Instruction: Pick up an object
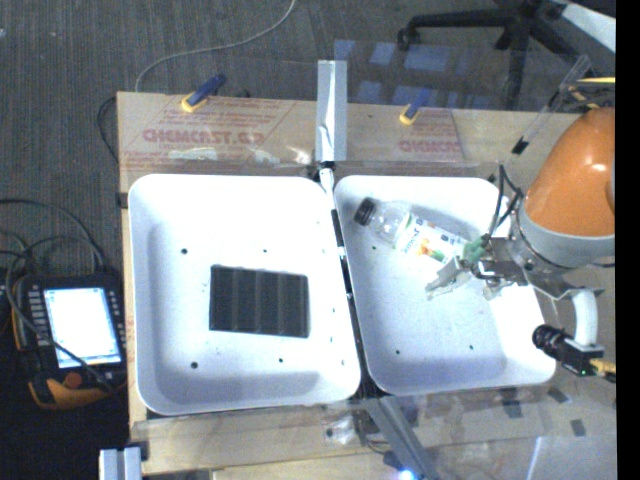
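Note:
A clear plastic bottle (410,231) with a black cap lies slantwise in the back of the right bin (440,353). Its cap points to the back left, and its label shows orange and green. My gripper (452,272) hangs low over the right bin at the bottle's front right end. It is open, with one finger (440,284) stretched toward the front left beside the bottle, and nothing is held between its fingers. A flat black ribbed block (258,301) lies in the middle of the left bin (160,218).
The grey arm with its orange band (575,183) comes in over the right bin's right rim. A pendant with a lit screen (75,326) lies on the floor to the left. Two clamps (203,91) sit on the board behind the bins.

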Controlling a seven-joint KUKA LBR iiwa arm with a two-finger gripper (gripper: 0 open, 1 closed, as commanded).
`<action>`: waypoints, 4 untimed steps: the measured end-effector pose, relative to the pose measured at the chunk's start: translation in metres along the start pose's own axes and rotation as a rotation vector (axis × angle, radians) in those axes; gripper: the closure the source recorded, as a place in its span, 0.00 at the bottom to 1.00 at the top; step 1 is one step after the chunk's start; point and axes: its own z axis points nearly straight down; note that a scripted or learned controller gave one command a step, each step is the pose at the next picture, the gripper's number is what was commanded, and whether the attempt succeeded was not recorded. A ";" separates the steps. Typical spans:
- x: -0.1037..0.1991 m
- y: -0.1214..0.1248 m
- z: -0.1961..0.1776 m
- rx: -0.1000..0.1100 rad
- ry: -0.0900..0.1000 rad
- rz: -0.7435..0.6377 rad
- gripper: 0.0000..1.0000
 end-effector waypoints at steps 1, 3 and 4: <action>0.006 0.081 0.047 -0.001 -0.001 -0.117 0.00; -0.023 0.180 0.018 -0.005 -0.001 -0.251 0.00; 0.015 0.179 0.056 -0.003 -0.004 -0.373 0.00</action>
